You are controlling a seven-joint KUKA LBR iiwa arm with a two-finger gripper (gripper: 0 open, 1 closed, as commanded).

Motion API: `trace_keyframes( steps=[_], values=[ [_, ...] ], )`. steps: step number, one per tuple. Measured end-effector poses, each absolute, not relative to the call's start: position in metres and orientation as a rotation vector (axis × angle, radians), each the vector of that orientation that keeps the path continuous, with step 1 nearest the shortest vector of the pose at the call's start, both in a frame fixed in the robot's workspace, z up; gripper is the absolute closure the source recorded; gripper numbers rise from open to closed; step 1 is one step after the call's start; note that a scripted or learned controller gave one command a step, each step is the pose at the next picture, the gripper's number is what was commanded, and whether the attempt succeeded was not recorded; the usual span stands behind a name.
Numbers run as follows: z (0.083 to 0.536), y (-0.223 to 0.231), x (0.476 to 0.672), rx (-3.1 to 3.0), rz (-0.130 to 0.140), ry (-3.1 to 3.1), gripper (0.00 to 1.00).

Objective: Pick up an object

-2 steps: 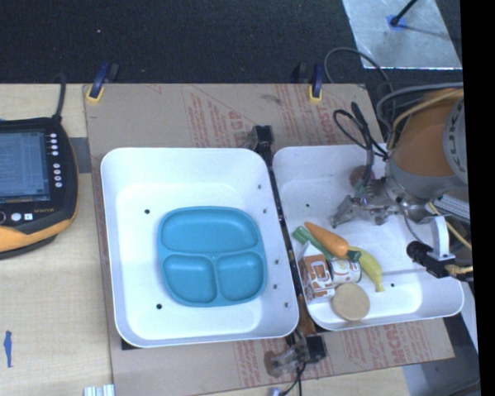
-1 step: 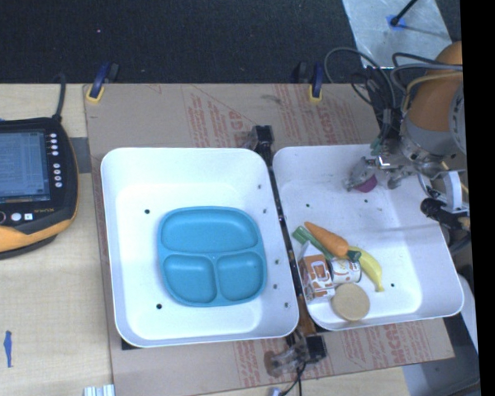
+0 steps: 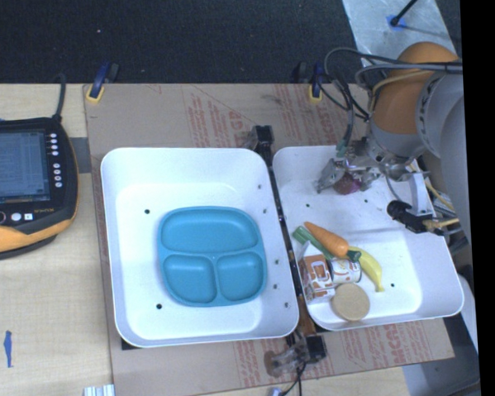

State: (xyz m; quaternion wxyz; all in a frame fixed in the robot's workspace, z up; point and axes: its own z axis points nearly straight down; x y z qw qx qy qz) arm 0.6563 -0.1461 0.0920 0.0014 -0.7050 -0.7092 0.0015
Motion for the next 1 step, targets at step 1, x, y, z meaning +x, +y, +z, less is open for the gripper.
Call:
trace_keyframes(
  steps=[1],
  values=[
    [0.1026, -0.1468, 0.6563, -2.209, 0.007, -2.228, 1.00]
  ],
)
